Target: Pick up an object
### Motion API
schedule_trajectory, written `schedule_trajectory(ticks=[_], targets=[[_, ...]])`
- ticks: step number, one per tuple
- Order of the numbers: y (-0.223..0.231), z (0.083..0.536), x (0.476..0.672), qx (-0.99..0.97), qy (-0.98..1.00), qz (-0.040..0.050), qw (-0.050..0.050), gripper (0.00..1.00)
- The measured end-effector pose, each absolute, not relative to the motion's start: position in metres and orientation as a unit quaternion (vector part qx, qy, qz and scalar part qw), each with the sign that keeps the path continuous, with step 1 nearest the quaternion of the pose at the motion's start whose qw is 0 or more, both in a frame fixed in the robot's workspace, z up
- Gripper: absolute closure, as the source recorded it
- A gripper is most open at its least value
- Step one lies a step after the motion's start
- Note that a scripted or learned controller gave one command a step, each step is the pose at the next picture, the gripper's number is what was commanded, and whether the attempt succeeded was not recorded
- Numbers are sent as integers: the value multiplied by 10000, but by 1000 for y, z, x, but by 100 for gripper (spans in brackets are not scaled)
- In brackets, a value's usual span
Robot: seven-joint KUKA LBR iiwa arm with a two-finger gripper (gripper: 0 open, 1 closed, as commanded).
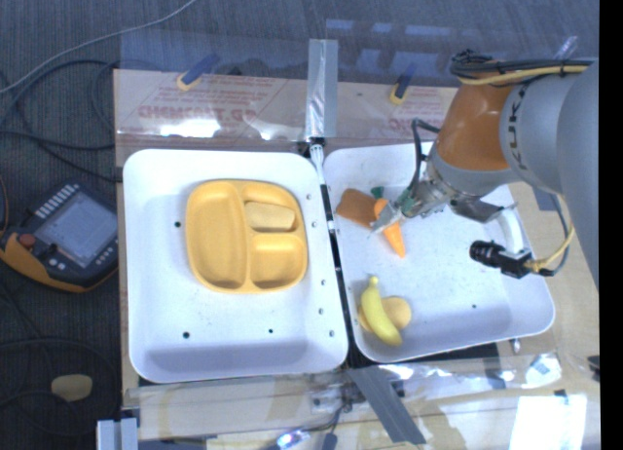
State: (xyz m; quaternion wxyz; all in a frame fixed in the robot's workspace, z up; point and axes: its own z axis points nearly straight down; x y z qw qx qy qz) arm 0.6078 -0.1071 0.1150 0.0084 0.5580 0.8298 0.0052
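My claw (389,216) hangs low in the right bin (531,312); whether it is apart or together I cannot tell. Just beneath lies a small orange carrot piece (393,239), beside a brown wedge (355,207). It looks light, stiff and slick; I'd pinch its thick end.

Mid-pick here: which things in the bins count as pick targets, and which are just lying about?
Job: gripper; right bin with the orange carrot piece, brown block, banana.

Lying about: left bin, yellow divided tray, handheld controller, floor cables.
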Motion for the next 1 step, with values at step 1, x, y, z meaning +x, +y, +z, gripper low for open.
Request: schedule_trajectory(ticks=[1], targets=[[-35, 214, 598, 5573, 8303, -1, -2, 100]])
